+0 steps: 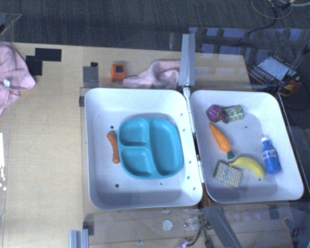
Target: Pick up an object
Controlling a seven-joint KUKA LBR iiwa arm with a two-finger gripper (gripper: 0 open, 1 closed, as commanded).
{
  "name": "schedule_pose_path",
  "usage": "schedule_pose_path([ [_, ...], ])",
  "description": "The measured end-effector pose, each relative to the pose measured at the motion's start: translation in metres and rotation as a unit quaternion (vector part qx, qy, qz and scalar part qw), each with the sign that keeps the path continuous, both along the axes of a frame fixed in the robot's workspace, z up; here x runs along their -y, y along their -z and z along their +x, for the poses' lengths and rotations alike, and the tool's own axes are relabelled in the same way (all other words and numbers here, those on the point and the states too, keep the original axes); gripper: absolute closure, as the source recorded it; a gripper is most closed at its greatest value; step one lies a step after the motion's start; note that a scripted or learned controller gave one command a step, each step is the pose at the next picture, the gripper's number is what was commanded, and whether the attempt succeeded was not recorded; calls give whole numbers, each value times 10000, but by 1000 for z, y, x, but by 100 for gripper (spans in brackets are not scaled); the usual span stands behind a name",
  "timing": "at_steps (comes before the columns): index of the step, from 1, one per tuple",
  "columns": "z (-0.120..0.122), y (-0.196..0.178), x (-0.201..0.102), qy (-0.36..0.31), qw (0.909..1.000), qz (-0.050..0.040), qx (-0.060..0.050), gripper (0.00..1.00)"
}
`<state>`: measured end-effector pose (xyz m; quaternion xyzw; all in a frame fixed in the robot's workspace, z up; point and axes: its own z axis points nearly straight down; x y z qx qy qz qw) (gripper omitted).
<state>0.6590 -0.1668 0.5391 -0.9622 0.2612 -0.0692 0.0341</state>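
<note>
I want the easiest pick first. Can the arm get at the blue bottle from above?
Probably yes: the blue bottle lies apart from the banana, with nothing over it.

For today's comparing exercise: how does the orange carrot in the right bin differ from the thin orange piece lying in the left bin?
The carrot is thicker and tapered; the thin orange piece is slim and even. The carrot lies diagonally among other items in the right bin; the thin piece lies nearly straight beside the blue tray. Both are orange and lie flat.
</note>
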Motion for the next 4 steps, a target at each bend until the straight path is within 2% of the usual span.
schedule_pose_path([
  [4,4,-46,4,91,9996,61,262,100],
])
